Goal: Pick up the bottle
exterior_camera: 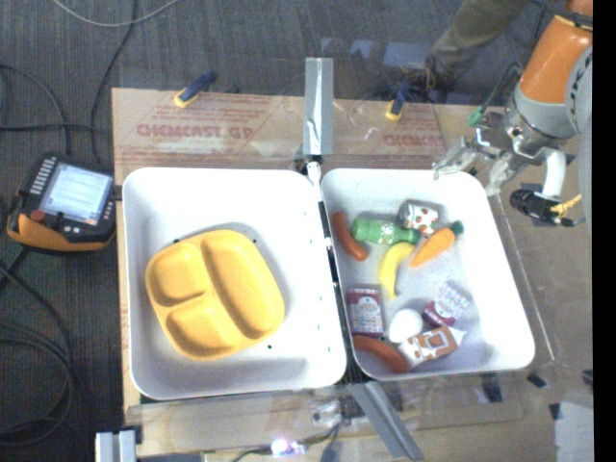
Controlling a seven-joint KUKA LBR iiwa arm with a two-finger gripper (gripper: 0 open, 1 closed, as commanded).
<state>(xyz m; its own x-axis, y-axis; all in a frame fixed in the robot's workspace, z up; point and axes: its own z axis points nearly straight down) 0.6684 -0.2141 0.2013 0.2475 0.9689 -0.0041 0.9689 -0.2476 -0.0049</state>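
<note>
Approach step judged not yet begun; two-finger gripper [478,154] seen with fingers apart, nothing held, over the right white bin's [508,287] far right corner; green plastic bottle [378,229] lying far-centre in that bin, touching the yellow banana [391,266]; descent leftward onto it needed next.

Yellow tray [215,293] in left bin [144,354] — carrot [434,246], banana [390,268] right.

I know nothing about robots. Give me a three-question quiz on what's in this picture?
1. True or false: the green bottle lies in the right bin.
2. Which bin holds the yellow divided plate? A) left B) right
3. Fill in: the tool is near the right bin's far ____ corner.

Key: 1 true; 2 A, the left bin; 3 right.
</note>
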